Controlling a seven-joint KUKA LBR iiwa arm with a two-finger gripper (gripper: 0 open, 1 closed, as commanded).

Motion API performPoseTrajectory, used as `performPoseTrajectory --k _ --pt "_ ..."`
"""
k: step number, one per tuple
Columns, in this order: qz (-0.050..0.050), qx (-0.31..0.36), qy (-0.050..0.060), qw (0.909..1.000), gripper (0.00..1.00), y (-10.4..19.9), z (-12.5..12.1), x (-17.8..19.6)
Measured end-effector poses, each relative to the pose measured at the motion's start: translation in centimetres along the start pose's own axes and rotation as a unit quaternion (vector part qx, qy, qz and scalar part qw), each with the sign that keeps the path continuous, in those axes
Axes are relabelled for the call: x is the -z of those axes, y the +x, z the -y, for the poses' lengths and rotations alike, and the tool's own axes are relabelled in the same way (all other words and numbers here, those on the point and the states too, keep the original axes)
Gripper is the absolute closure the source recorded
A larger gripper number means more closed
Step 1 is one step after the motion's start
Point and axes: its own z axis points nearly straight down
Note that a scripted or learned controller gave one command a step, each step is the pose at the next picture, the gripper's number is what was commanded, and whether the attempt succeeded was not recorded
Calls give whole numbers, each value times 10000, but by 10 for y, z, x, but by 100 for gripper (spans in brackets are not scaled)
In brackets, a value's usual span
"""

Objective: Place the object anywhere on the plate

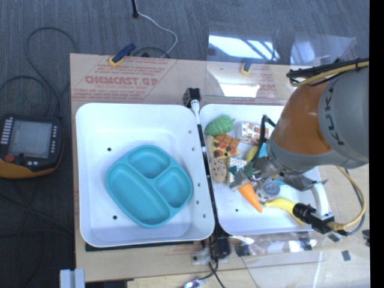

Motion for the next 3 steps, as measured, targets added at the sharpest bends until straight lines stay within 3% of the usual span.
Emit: performPoseTrajectory --k 1,2,3 --pt "-10 -1397 -5 9902 100 48 -11 0" --pt "-3 -2932 16 9561 100 101 -33 0" --pt "-26 -2999 -14 9540 100 198 -67 61"
